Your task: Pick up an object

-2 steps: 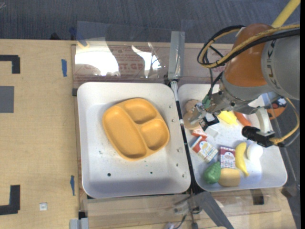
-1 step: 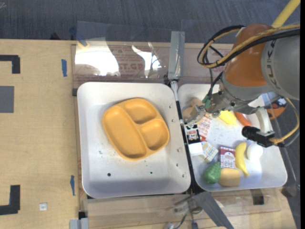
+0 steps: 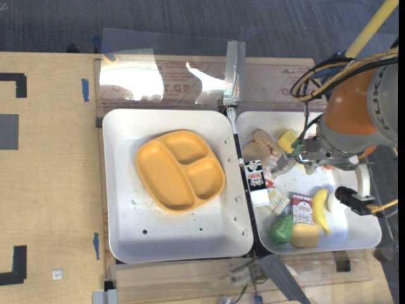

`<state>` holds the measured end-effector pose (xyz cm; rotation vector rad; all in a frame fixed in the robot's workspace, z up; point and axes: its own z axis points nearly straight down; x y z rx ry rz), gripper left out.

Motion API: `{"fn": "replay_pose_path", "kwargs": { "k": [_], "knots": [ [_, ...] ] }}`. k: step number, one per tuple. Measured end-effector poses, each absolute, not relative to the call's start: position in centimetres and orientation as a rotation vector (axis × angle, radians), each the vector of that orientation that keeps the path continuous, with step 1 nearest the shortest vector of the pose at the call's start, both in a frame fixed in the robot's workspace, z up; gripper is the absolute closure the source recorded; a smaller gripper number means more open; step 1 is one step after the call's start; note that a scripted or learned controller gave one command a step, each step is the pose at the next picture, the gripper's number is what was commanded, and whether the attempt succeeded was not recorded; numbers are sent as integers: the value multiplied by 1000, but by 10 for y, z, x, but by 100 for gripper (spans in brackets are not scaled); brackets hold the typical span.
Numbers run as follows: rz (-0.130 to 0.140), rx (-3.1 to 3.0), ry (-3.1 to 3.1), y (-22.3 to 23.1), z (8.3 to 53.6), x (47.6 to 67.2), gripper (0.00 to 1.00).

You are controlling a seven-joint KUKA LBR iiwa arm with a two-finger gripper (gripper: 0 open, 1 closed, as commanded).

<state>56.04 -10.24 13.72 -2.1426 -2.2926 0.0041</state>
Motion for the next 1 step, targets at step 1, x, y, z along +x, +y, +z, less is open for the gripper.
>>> {"fn": "replay_pose_path", "kwargs": {
  "k": [1],
  "knots": [
    [-14,-2030,-2412,-140,94,594,0]
  ]
}}
